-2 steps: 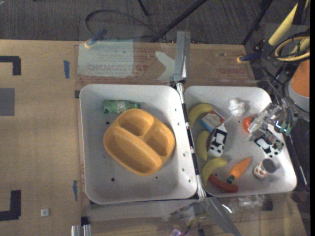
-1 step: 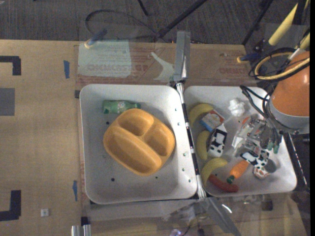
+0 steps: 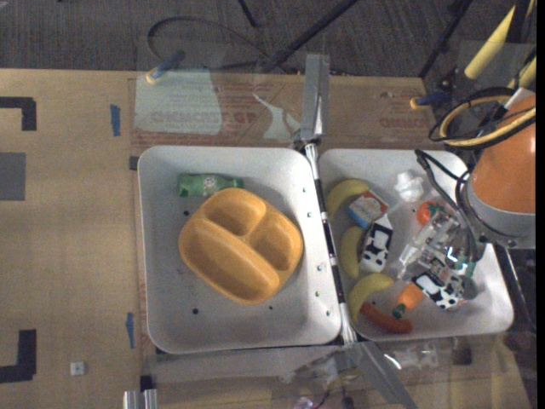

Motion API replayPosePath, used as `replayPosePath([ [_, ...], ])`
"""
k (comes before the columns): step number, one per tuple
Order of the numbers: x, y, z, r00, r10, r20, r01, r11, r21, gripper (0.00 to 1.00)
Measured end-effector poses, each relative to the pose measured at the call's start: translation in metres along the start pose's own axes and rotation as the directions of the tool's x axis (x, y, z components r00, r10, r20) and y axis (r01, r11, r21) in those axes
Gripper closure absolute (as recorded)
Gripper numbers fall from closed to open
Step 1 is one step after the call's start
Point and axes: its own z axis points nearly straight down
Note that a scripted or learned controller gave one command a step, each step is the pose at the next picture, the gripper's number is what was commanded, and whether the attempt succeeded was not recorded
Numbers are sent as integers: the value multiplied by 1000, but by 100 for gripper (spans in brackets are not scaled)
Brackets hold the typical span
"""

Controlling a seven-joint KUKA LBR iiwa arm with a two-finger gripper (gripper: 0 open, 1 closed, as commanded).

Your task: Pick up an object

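From my station I see the tan wooden surface [image 3: 68,254] carrying two shallow white bins side by side. The left bin [image 3: 162,313] holds a large orange divided plate [image 3: 241,244] with three compartments, lying flat and turned at an angle, and just beyond it a small green packet [image 3: 209,183] near the bin's far wall. The right bin [image 3: 494,313] is crowded. The grey arm with its orange band [image 3: 504,173] reaches in from the right, and the tool [image 3: 444,258] sits low over the right part of that bin; I cannot tell whether it is parted or closed, since cables and clear plastic clutter that spot. Just below the tool lies a small black-and-white cow-patterned carton [image 3: 438,291], and a second, similar one [image 3: 375,247] stands nearer the bin's middle. Three yellow bananas [image 3: 345,194] curve along the bin's left side. A red-and-white box [image 3: 366,207] rests beside the top banana, and a red chilli [image 3: 385,318] lies by the near wall.
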Motion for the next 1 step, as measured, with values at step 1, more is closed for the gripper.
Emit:
replayPosePath([
  [1, 15, 22, -3, 991, 132, 1, -132, 991, 0, 100],
])
